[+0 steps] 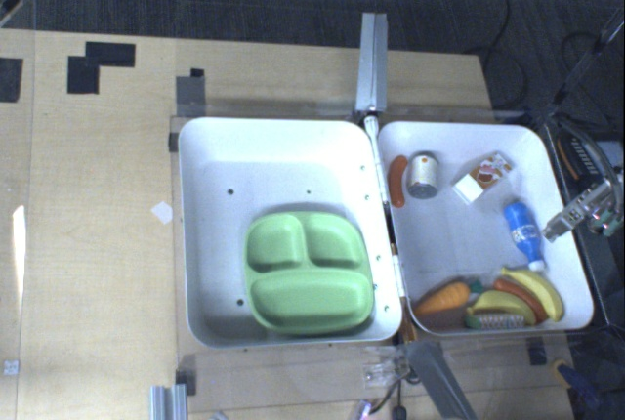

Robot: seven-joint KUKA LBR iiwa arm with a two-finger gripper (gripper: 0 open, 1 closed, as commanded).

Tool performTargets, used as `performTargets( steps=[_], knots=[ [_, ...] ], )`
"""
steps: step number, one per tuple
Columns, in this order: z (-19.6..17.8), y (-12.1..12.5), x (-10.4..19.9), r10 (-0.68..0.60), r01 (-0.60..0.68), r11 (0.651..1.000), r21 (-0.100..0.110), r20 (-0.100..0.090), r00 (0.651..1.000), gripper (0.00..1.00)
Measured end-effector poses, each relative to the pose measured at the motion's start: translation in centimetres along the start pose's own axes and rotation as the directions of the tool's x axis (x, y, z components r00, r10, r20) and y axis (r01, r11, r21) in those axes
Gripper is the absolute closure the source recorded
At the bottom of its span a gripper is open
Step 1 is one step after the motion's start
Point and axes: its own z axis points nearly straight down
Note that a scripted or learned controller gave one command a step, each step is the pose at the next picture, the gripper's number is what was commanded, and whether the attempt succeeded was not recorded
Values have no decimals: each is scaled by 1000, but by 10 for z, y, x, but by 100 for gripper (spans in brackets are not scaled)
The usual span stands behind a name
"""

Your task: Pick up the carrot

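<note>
- Gripper [562, 230] is sitting at the right rim of the right bin [493, 127], reaching in from the right edge of the view. It's carrying nothing; can't tell from this angle how its tips are set.
- Nearest thing to it is the blue bottle [522, 231], lying just beside the tip, toward the bin's middle.
- Carrot [442, 298] is lying in the near-left corner of the same bin, so it's well apart from the gripper: across the bin leftward and down toward the near wall.
- Carrot's long axis is running roughly left-right, tilted slightly, fat orange end pointing left, green top toward the right.
- Its green end is touching or nearly touching the banana [532, 291] pile, which looks to include a corn cob [498, 319] along the near wall. That side looks crowded.
- Judgement: the move is turning on a diagonal travel past the bottle, then closing across the carrot's short axis near its fat left half, away from the bananas.
- Can [422, 175], sausage [396, 182] and small box [484, 177] are lying at the far side, off the path.
- Green tray [308, 272] is sitting in the left bin [210, 213], not involved.
</note>
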Motion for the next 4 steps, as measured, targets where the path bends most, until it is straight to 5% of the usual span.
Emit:
performTargets(
  steps=[2,3,4],
  knots=[
    [-18,6,-3,-9,9,1000,-5,7,1000,100],
    [21,15,-14,561,-561,828,3,-1,828,100],
    [12,18,-14,554,-554,833,3,1,833,100]
  ],
)
